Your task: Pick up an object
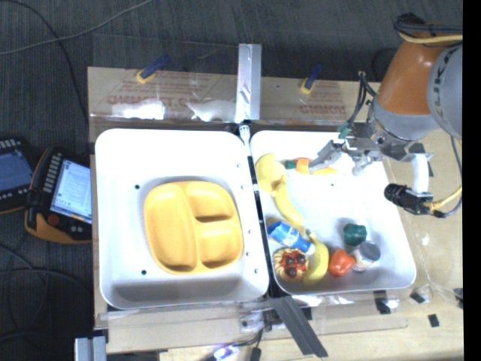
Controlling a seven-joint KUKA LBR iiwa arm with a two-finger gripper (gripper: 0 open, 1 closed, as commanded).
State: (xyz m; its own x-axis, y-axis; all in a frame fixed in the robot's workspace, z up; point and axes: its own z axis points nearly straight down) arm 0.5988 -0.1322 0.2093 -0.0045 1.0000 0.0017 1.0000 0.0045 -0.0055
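Note:
My gripper (343, 159) hangs over the back of the right bin (391, 224), open, with nothing between its fingers. Just left of it lie a small orange and green piece (302, 164) and a yellow scrap (325, 171). A banana (275, 184) lies along the bin's left wall. Toward the front sit a blue packet (290, 235), a round cup of mixed fruit (292, 262), a yellow curved piece (321, 261), a red pepper (340, 262), a green object (355, 234) and a greyish lid (368, 254).
The left bin (120, 164) holds a yellow divided plate (194, 224). A metal post (249, 81) stands behind the wall between the bins. A handheld pendant (60, 194) lies off the bench at the left.

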